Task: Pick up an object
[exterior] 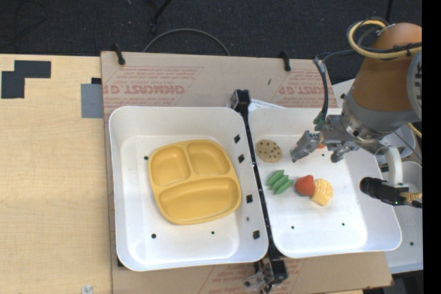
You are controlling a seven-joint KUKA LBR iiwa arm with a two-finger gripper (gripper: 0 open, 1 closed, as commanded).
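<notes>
Right bin (358, 234) — cookie (269, 149), green pod (278, 182), red piece (304, 184) touching yellow piece (322, 192).

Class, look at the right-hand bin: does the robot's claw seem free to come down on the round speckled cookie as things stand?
Probably yes. The round speckled cookie lies flat and alone near the divider, apart from the green ridged toy vegetable, with nothing over it. The claw hangs just to its right.

The arm (386, 79) reaches in from the right, its gripper (321, 148) hanging with jaws spread apart.
</notes>
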